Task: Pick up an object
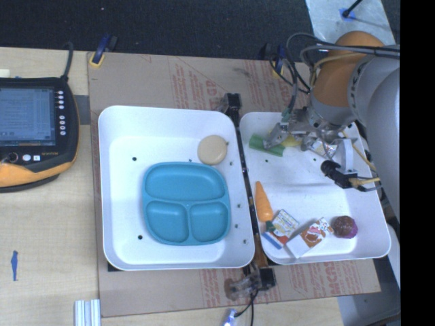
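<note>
My gripper [293,136] is down at the far end of the right bin [306,182], under the orange band of the arm. A green object [265,145] lies just to its left, touching or close to one finger; a yellowish bit shows beside it. Toward the near end of that bin lie an orange carrot [263,201], a small printed packet [283,223], a red-and-white packet [312,235] and a dark purple round thing [344,227]. The view does not show anything clearly between the fingers.
The left bin [115,182] holds a blue divided plate [185,202] and a tan round disc [213,149]. A teach pendant [34,128] lies on the bench at the left. Cables run around the arm's wrist at the upper right.
</note>
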`<state>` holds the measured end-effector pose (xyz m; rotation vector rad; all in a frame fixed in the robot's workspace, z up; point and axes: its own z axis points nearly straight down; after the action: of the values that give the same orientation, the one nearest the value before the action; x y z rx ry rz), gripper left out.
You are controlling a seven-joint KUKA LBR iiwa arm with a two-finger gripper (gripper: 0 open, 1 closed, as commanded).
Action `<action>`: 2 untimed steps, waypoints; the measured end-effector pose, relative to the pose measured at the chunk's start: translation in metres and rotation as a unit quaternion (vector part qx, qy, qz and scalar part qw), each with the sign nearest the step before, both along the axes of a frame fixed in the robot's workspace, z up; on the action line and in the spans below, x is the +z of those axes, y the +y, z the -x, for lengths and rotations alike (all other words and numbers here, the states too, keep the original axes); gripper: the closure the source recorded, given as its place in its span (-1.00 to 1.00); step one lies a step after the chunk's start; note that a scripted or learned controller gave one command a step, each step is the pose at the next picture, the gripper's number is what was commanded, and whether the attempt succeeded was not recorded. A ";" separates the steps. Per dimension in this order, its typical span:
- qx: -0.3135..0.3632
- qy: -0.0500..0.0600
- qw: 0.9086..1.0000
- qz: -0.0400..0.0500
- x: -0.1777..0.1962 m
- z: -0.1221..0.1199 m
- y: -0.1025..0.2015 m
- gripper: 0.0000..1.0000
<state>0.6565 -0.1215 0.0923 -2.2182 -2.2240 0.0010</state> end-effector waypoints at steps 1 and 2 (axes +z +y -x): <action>0.001 0.000 1.000 0.000 0.011 0.000 0.000 1.00; 0.001 0.001 1.000 -0.001 0.101 0.052 0.049 1.00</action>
<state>0.6041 -0.0721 0.1930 -2.2149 -2.2246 0.0006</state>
